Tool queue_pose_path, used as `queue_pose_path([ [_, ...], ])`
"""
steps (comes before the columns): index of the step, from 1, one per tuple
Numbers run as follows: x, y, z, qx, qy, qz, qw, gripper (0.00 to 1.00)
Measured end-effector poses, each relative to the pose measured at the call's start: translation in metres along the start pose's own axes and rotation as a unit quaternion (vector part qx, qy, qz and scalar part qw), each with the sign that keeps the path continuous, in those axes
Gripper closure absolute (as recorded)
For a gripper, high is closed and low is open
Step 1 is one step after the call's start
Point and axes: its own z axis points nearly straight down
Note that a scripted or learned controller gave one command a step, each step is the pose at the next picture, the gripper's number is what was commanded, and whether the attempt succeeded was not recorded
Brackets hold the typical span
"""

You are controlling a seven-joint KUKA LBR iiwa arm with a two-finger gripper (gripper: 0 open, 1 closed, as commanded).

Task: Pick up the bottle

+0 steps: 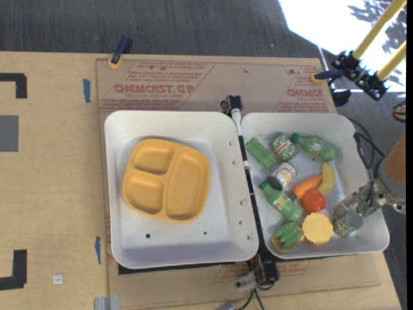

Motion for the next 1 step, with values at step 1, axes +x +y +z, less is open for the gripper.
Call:
queue_pose_path([
  [1, -0.0043, 0.0003, 0.0004, -0.001, -0.006, -0.148, 0.9890, 1.00],
])
